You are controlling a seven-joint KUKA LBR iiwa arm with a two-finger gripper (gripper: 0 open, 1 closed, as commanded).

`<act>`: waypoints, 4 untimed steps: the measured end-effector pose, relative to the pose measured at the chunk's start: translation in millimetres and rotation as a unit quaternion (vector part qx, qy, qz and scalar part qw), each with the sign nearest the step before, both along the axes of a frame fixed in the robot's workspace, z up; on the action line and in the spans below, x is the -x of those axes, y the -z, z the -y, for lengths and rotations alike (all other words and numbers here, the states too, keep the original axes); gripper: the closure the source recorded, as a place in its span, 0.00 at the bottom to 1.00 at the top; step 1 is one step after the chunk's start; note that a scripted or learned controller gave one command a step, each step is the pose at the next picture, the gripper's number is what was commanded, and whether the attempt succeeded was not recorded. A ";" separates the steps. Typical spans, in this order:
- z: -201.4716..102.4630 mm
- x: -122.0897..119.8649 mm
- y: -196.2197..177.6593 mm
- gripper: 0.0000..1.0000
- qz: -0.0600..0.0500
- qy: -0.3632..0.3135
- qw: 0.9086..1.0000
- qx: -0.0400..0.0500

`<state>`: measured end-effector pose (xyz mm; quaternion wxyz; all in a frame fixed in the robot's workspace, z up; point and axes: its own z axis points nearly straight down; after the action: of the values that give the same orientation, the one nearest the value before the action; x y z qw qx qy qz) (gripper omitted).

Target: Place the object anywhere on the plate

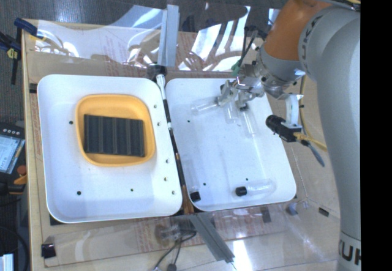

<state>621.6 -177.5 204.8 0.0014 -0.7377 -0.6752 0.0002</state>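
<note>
Over the right bin [208, 159] my gripper [236, 95] hovers — grip state I cannot tell. The plate [116, 131] sits well apart in the left bin [55, 178] — an unsure grasp on the clear object [257, 188] could drop it short.

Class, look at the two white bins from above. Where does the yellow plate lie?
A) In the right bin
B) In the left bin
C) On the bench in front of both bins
B: the yellow plate, with a dark ribbed block on it, lies inside the left bin.
</note>
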 end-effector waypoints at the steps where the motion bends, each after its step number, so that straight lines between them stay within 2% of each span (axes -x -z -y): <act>1: -27.1 73.4 33.5 1.00 -0.003 0.017 1.000 0.000; 2: -89.1 56.0 -84.9 1.00 0.001 -0.032 0.999 0.001; 3: -88.9 56.2 -84.2 0.00 0.000 -0.032 1.000 0.001; 4: -142.9 16.1 14.7 0.00 -0.002 -0.149 0.989 0.000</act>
<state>605.5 -34.6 190.1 0.0024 -0.6290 -0.7774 0.0019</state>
